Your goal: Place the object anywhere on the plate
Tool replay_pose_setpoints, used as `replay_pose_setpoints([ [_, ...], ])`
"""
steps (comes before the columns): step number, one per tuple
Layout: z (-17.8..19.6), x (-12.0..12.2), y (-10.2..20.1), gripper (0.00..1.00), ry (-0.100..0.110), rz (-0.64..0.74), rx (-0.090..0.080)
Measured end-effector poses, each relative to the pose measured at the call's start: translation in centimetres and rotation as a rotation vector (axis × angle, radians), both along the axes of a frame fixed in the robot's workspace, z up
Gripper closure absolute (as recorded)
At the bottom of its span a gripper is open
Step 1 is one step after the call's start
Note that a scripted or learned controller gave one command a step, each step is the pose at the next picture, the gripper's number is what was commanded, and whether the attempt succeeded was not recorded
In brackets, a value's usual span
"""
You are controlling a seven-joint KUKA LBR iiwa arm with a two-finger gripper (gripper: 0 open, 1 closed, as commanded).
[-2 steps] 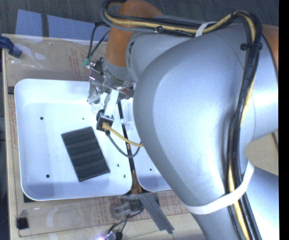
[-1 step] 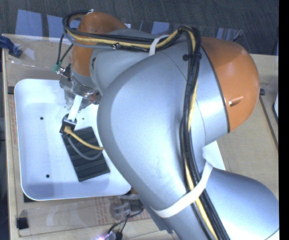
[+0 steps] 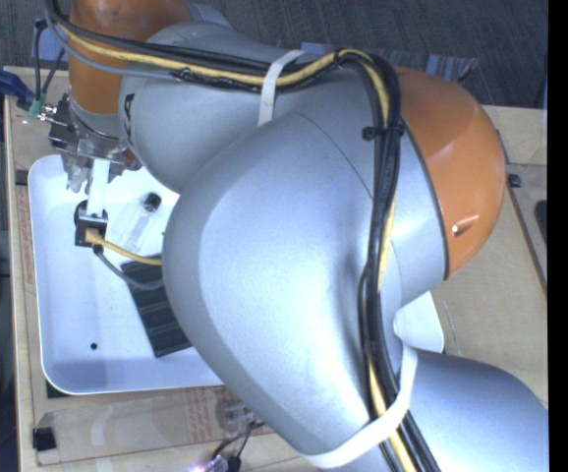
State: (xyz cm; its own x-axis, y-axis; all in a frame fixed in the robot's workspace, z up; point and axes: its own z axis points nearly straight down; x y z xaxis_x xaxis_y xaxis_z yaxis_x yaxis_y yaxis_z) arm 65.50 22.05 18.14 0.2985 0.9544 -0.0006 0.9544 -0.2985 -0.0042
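one white bin (image 3: pixel 43 264) shows at the left, and the grey arm (image 3: pixel 294 264) covers the rest. in the bin lie one dark ribbed slab (image 3: pixel 161 318), partly under the arm, one small pale piece (image 3: pixel 139 219) with a dark knob, and one black speck (image 3: pixel 94 345). which of these is the object to place cannot be told. the gripper (image 3: pixel 94 172) hangs over the bin's far left corner, fingers apart with nothing between them, just beside the small pale piece.
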Motion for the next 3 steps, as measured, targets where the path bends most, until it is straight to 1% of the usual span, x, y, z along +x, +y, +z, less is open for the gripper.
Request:
replay_pose_setpoints([
  [1,9.8,-3.9,-0.2,1.0,-0.002,0.274,0.001],
  [2,-2.4,-0.1,-0.2,1.0,0.004,0.336,-0.002],
  [3,-2.3,0.0,-0.1,0.0,0.002,0.337,-0.001],
])
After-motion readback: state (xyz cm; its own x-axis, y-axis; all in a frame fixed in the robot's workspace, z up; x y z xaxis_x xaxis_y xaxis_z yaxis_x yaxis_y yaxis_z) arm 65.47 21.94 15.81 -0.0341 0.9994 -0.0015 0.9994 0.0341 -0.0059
